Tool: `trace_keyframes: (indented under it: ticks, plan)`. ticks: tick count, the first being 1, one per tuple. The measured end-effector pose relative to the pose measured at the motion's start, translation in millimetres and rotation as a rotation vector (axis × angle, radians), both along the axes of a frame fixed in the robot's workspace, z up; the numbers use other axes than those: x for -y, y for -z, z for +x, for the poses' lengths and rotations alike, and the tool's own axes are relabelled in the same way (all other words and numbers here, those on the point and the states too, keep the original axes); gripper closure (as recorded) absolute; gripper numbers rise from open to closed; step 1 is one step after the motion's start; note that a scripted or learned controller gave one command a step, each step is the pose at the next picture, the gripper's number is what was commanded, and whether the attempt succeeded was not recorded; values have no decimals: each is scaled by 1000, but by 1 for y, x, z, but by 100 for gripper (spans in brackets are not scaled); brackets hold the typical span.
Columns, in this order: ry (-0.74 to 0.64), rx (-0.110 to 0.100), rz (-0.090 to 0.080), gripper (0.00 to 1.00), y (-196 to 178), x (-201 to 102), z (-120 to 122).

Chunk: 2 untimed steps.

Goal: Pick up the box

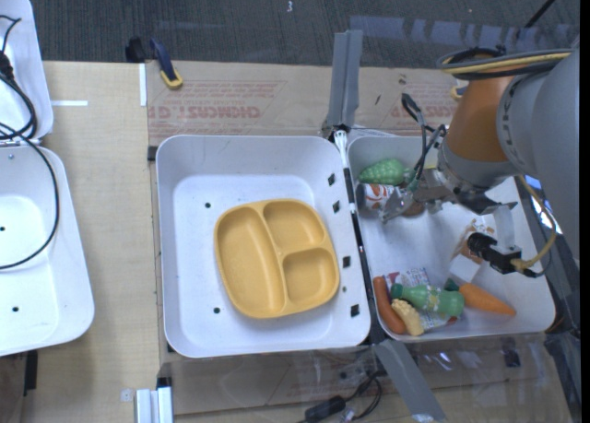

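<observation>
Camera view, bench trial. Found carrot (486,300) and green bottle (431,299) heaped at six o'clock of right bin (479,331). Caught gripper (398,206) farther in, lowered toward ten o'clock; could not tell whether clenched or released. Spotted what looked like small red-and-white box (372,193) just beside it at nine o'clock, below green toy (382,171). Judged light, stiff, slick-faced; best pinched across narrow sides.

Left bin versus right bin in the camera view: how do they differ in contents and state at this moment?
The left bin holds one item, a yellow divided plate; the right bin holds several small items, including a green toy and an orange carrot. The arm's gripper reaches into the right bin, not the left bin. Both are shallow and white.
</observation>
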<state>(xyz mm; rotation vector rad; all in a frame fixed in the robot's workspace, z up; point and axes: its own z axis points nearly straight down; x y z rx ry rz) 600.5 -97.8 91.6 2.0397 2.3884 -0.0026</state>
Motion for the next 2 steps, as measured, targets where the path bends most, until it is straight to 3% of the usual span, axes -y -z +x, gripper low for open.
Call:
trace_keyframes:
  ticks: [1, 2]
  plan:
    - [-205, 0, 1, 0, 0, 1, -55]
    - [-136, -2, 2, 0, 1, 1, -111]
